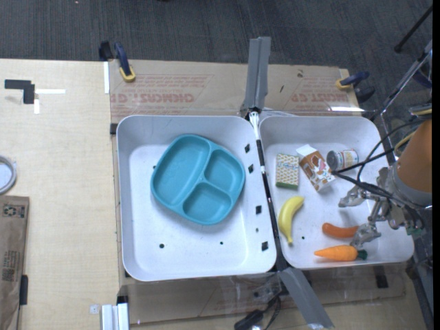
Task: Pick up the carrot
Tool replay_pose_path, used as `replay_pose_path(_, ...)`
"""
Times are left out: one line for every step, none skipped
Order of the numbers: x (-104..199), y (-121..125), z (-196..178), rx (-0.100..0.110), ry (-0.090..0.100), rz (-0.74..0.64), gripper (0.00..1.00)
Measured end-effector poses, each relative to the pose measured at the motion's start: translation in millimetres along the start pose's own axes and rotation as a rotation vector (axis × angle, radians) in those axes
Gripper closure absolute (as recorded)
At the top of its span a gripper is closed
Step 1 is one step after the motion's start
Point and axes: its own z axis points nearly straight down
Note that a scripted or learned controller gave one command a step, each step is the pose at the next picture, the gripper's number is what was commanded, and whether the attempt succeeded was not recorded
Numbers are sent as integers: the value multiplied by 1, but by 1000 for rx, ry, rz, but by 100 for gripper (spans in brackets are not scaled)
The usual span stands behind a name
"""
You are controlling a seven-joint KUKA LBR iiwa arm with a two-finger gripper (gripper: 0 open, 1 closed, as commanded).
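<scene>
The carrot, orange with a green stub at its right end, lies flat near the front wall of the right bin. Just behind it lies a shorter orange piece. My gripper reaches in from the right and hovers over the bin's right front part, slightly behind and to the right of the carrot. It stands open, with one finger farther back and the other close to the short orange piece's right end. I see nothing between the fingers.
The right bin also holds a banana, a green-and-yellow box, a small carton and a can. A teal divided plate sits in the left bin. Black cables hang over the right bin's back right.
</scene>
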Motion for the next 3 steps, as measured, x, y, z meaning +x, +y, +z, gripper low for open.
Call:
replay_pose_path(-1, -17, 2, -6, 3, -632, 0)
replay_pose_path(4, -15, 5, -17, 11, -1061, 0)
replay_pose_path(2, -15, -2, -21, 7, -1054, 100)
